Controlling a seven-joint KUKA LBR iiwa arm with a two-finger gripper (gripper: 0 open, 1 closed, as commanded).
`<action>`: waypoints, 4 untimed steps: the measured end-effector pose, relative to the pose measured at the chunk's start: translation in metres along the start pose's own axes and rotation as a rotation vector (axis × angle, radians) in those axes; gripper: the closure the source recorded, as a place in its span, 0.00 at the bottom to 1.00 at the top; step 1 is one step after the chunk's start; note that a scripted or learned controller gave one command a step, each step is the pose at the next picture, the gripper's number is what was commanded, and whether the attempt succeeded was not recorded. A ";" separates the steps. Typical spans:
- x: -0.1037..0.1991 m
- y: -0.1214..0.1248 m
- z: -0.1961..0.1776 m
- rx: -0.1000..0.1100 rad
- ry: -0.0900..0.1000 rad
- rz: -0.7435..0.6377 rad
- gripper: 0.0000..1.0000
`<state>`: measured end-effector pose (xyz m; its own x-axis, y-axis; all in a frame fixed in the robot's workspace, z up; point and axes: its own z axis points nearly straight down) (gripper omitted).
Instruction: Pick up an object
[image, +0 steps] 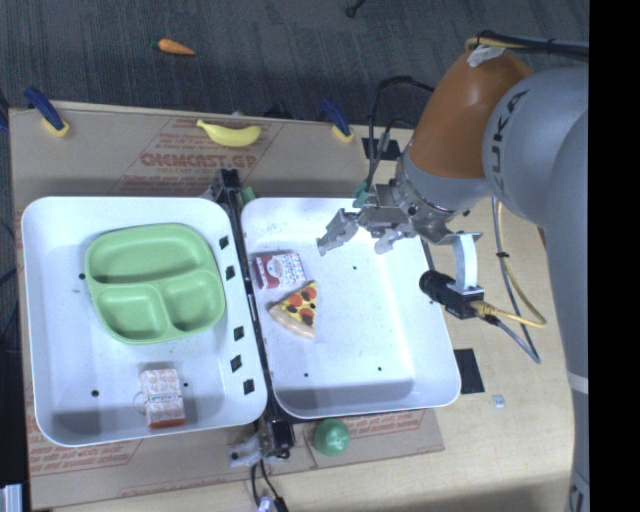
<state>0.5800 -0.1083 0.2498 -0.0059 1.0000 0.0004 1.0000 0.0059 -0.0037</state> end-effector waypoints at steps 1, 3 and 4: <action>0.016 -0.098 -0.013 0.000 -0.001 0.000 0.00; -0.030 -0.085 0.091 0.002 0.000 0.000 0.00; -0.002 -0.103 0.159 -0.001 0.001 -0.001 0.00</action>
<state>0.4763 -0.1103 0.0912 -0.0066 1.0000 0.0012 1.0000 0.0066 -0.0029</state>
